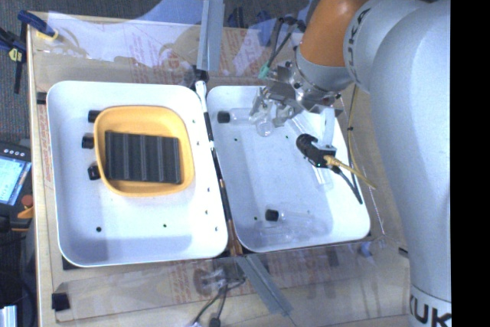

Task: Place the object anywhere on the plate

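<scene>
The grey, orange-banded arm (pixel 398 103) bends down from the right, its gripper (pixel 266 117) low over the far end of the shallow white right-hand bin (pixel 260 180), and whether it is open or closed cannot be told.

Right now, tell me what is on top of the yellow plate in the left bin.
A dark grey ribbed slab lies flat on the yellow plate and covers its middle, leaving the rim bare. Anything beneath the slab is hidden.

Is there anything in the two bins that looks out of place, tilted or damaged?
Nothing looks damaged or spilled. The yellow plate lies flat in the left bin, with a dark ribbed slab on it. Three small black pieces poke out at its left edge; what they are, I cannot tell.
</scene>
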You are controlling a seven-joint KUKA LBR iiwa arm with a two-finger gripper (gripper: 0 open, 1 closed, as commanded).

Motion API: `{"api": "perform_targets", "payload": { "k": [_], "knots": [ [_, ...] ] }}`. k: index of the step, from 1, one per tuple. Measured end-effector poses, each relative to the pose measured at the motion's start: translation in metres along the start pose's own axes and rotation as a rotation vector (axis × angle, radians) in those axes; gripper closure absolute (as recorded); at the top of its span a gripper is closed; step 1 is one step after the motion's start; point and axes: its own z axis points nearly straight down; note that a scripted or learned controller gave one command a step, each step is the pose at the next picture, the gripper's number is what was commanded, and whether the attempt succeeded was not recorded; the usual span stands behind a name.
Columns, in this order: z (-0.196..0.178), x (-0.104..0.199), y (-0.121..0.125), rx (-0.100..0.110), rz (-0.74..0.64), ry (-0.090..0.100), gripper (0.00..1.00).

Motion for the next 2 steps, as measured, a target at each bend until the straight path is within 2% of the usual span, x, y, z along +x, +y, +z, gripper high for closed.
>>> {"api": "perform_targets", "payload": {
  "k": [1,2],
  "knots": [
    [-0.021,0.033,0.003,-0.005,-0.194,-0.001,1.0],
    [0.006,0.042,-0.007,-0.002,-0.406,-0.001,1.0]
  ]
}}
